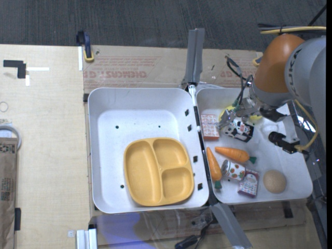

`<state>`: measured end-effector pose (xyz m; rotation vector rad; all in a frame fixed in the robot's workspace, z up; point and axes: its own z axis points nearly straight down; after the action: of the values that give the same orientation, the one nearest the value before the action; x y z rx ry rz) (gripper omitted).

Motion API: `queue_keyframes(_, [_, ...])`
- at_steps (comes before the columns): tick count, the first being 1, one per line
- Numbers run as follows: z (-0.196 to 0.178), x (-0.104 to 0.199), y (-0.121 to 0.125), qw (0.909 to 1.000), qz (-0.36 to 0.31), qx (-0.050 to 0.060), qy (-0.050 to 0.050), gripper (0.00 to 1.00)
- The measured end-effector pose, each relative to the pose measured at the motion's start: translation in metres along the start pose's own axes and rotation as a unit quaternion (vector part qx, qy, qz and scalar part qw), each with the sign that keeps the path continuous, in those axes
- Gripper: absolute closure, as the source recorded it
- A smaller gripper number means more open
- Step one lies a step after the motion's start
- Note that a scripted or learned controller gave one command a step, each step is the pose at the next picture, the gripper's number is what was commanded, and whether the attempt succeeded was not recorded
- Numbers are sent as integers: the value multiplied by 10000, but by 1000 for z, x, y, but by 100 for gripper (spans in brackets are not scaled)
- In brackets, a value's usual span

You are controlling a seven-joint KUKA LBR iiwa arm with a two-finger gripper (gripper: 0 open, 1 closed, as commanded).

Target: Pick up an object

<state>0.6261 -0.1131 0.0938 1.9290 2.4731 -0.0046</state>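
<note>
We read the task as barely begun: nothing is lifted, and every object we can see lies on a bin floor.

Starting at the left, the left bin [104, 113] carries a yellow divided plate [158, 170] toward its front edge, sitting flat with three compartments, all bare. The rest of that bin's floor is bare white.

Crossing the shared wall, the right bin [298, 188] holds the candidates. A small red and white box [209, 126] lies against the bin's left wall. Nearer the front, one orange carrot [213, 165] lies along that same wall, and a second carrot [232, 153] lies crosswise toward the middle. Near the front edge are a small printed pack [235, 172] and a dark red packet [249, 183], almost touching. A tan ball [274, 181] rests toward the front right corner.

The gripper [236, 119] hangs low over the back of the right bin, just above a black and white toy [241, 130], which looks like the likeliest target. We cannot tell how the end effector stands, and nothing is visibly held. Grasping and lifting are both left to do.
</note>
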Motion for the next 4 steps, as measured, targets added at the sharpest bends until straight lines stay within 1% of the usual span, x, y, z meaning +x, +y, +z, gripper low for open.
queue_keyframes(1, [-8,0,-1,10000,16,23,21,100])
queue_keyframes(2, [-8,0,0,10000,15,5,12,0])
queue_keyframes(3, [-9,-65,15,9969,-782,-14,10,0])
queue_keyframes(4, [-6,-48,18,9982,-590,-58,-19,0])
